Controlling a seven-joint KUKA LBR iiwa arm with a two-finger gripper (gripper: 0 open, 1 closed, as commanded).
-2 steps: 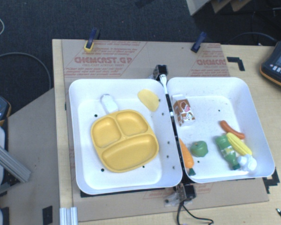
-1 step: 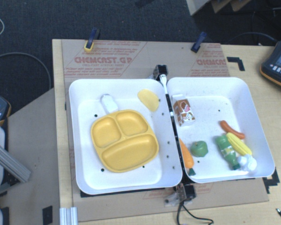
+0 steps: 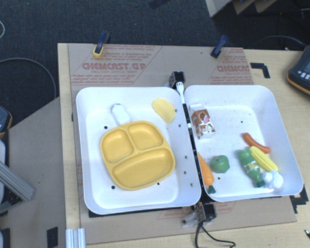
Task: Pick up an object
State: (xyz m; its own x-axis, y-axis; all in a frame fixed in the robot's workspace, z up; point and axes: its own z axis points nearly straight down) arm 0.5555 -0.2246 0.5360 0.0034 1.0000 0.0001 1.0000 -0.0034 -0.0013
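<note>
The left bin holds a yellow divided tray, a yellow chip-shaped piece and a small white object. In the right bin lie a small brown-and-white carton, a green apple-like piece, an orange carrot along the left wall, a red sausage, a yellow corn cob and a green bottle with a white cap.
Both bins rest on a cardboard sheet held by two clamps at the back edge. A black-and-orange device lies at the right edge. Cables run over the dark floor at left.
</note>
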